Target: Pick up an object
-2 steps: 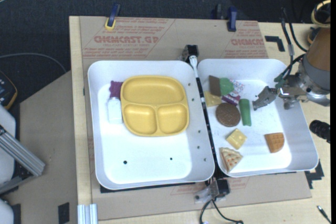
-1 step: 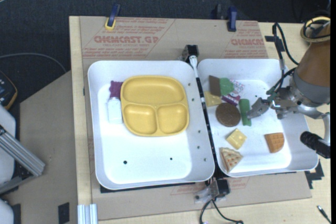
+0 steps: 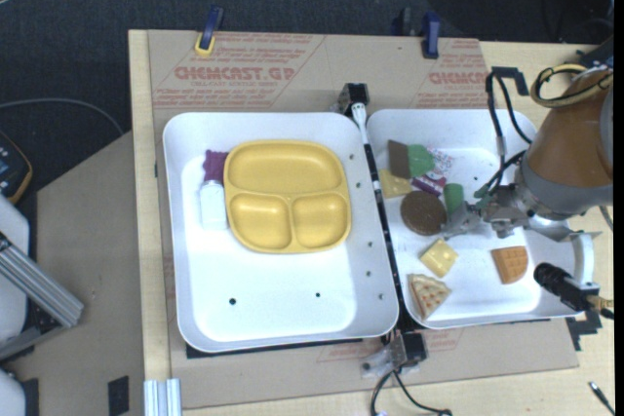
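The gripper (image 3: 466,221) is low in the right bin (image 3: 507,305), reaching in from the right, and its tip is just beside a brown round disc (image 3: 423,211) and a small green piece (image 3: 454,198). I cannot tell if it is open or closed, and nothing is seen held in it. The objects to pick lie mostly in the left half of this bin. Behind the disc, toward the far wall, there is a dark brown block (image 3: 399,154), a green block (image 3: 419,158), a purple piece (image 3: 429,182) and a yellow piece (image 3: 395,183), all crowded together and partly touching. In front of the disc lies a pale yellow cube (image 3: 439,257), and near the front wall a tan wedge (image 3: 428,292) like a slice. An orange square cracker (image 3: 509,263) lies apart from them, under the wrist of the arm (image 3: 575,156). The arm covers the right side of this bin. In the left bin (image 3: 263,307) a yellow tray (image 3: 288,194) with three compartments lies in the far half, and at its left edge a purple thing (image 3: 214,165) and a white thing (image 3: 212,205) are pressed against it. Both bins stand on a board (image 3: 156,93) with red print.
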Action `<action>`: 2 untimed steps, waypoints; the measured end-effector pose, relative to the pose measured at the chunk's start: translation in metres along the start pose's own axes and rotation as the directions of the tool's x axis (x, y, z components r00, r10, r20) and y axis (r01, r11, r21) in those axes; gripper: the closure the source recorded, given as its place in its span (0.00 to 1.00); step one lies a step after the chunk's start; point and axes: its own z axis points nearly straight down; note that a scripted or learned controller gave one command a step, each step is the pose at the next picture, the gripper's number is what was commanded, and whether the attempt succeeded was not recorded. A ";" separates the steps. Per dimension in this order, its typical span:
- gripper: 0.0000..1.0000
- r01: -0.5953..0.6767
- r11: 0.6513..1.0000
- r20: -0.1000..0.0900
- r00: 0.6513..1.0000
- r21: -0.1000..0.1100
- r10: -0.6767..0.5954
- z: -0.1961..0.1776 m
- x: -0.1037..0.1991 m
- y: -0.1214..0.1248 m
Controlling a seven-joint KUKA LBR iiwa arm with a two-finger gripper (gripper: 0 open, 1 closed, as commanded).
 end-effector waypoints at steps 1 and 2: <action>0.00 0.000 1.000 0.002 1.000 -0.007 0.000 0.023 0.000 0.001; 1.00 -0.001 1.000 0.003 1.000 -0.013 0.001 0.011 0.000 0.002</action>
